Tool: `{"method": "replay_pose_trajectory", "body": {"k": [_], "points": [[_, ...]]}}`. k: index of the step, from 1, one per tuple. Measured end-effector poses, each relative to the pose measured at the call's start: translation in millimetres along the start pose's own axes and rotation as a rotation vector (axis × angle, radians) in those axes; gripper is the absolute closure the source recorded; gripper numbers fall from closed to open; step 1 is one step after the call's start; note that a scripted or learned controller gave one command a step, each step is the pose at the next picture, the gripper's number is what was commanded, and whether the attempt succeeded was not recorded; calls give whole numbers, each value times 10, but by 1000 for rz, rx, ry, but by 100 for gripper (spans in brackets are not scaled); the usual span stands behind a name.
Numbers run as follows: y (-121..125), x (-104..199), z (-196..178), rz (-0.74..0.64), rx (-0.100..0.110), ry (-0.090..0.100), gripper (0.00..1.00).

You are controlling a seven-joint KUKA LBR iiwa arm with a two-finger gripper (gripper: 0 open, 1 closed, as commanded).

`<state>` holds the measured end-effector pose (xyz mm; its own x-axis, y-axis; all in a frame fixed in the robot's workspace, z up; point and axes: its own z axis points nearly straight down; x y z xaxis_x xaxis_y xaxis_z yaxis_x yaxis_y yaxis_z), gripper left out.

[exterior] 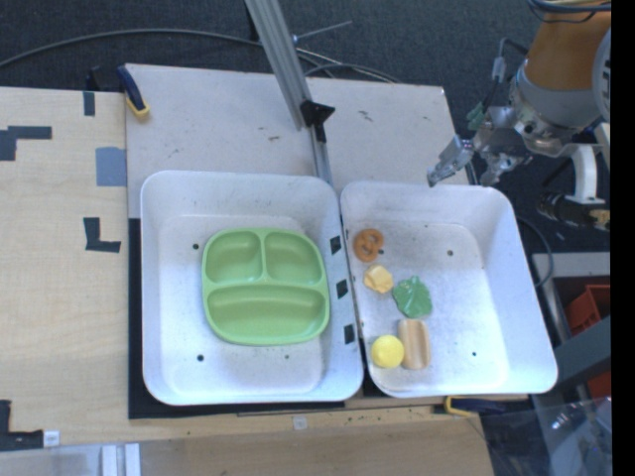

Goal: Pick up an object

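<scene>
My gripper [466, 167] hangs in the upper right of the frame, just above the far rim of the right bin [516, 266], beneath the grey wrist and the orange band of my arm [566, 48]. Whether it is released or clenched I cannot tell; nothing shows in its grasp.

Below and to the left of it, along the left side of the right bin, the small objects lie in a loose column. Topmost is an orange round piece [368, 244]. Just under it sits a small yellow chunk [378, 281], and beside that, to its lower right, a green leafy piece [413, 297]. Lower still a tan bun-like piece [414, 344] lies with a yellow ball [387, 351] touching its left side. All of them are well apart from my gripper.

In the left bin [159, 266], left of centre in the frame, a green divided plate [265, 286] lies flat.

A slanted metal bar [283, 53] runs down from the top centre toward the seam between the bins.
</scene>
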<state>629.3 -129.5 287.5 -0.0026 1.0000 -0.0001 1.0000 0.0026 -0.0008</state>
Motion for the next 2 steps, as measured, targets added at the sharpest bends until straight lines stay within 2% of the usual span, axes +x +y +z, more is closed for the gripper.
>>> {"method": "replay_pose_trajectory", "body": {"k": [1,2], "points": [[0,0,0,0,0,0,0],[-90,33,483,0,5,-1,0]]}}
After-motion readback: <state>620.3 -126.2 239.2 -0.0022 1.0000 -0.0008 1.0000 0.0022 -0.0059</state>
